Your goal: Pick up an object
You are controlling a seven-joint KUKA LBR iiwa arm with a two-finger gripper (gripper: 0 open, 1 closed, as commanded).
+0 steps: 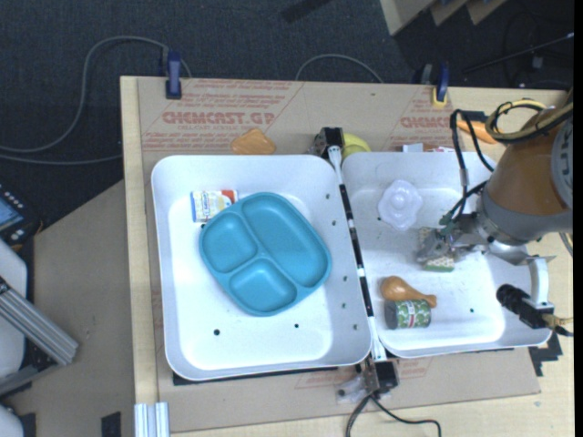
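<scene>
A: What is seen left of the fingers?
B: A blue divided plate (264,251) in the left bin (182,335); a small carton (211,204) lies beside it.
A: And at the fingers (439,248)?
B: They are lowered in the right bin (474,330); their spread cannot be told. A clear cup (400,201) sits just above-left, a brown pear-shaped toy (405,289) and green can (407,314) below-left.

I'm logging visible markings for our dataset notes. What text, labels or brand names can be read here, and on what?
"CHEMCAST GP", red print on the brown protective board behind the bins; repeated at right, cut off by the arm.
Small white carton beside the blue divided plate: print too blurred.
Small green-labelled can: label unreadable.
</scene>
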